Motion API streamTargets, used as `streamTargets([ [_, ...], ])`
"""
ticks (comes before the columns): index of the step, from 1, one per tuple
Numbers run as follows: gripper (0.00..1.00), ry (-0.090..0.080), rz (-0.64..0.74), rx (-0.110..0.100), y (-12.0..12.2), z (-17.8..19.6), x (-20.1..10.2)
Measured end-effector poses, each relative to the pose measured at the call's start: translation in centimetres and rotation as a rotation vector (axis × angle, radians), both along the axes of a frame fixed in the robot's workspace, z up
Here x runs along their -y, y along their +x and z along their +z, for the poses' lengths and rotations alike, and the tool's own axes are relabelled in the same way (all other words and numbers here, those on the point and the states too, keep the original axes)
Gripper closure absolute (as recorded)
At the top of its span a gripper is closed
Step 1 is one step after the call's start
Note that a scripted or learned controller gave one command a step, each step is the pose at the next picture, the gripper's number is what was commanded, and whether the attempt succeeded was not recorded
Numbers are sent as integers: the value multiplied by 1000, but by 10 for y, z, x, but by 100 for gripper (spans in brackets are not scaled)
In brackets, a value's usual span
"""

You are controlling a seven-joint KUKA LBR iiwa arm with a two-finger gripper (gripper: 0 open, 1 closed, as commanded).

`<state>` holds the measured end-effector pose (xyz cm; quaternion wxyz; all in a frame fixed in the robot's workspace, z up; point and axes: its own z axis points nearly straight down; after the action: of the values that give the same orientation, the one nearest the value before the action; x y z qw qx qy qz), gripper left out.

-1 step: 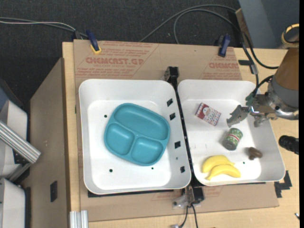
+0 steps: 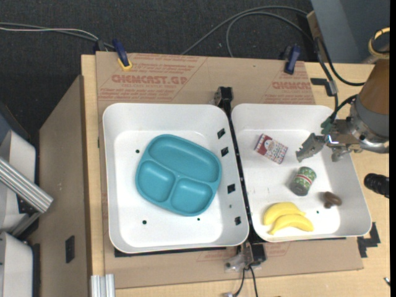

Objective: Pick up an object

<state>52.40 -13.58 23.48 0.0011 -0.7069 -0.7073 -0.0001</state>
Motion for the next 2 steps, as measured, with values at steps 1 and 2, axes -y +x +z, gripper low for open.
streamTargets([
  [1, 0, 2, -1, -6, -11, -56, -2],
  [2, 0, 2, -1, -5, -15, -99, -3],
])
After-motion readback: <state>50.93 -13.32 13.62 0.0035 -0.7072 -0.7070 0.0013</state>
